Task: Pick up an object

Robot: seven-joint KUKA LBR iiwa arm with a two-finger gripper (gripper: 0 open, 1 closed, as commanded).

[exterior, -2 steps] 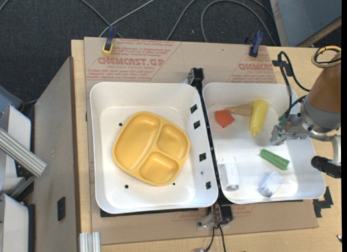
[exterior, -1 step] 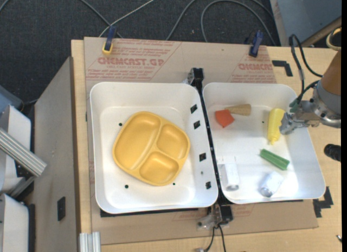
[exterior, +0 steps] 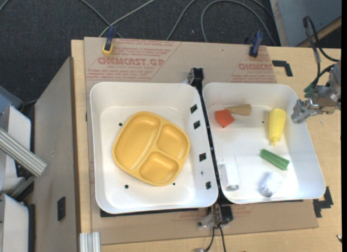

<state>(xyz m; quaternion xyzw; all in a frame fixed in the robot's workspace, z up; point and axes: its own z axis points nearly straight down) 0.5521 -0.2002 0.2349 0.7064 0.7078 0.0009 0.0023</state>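
The right bin [exterior: 303,191] holds several small objects. An orange-red block [exterior: 224,118] lies at its back left, with a tan wooden piece [exterior: 239,110] just behind it. A yellow bottle-shaped object [exterior: 276,124] lies toward the back right. A green stick [exterior: 275,159] rests nearer the front right. A white rectangular piece [exterior: 229,173] and a pale crumpled item [exterior: 269,183] lie along the front. My gripper [exterior: 301,113] hangs over the bin's right rim, just right of the yellow object and apart from it. It holds nothing that I can see.
The left bin [exterior: 103,191] carries a yellow divided plate [exterior: 151,148]. A black divider with clips [exterior: 201,137] runs between the bins. Cables [exterior: 227,7] trail behind the cardboard base [exterior: 135,56], which two clamps hold down at the back edge.
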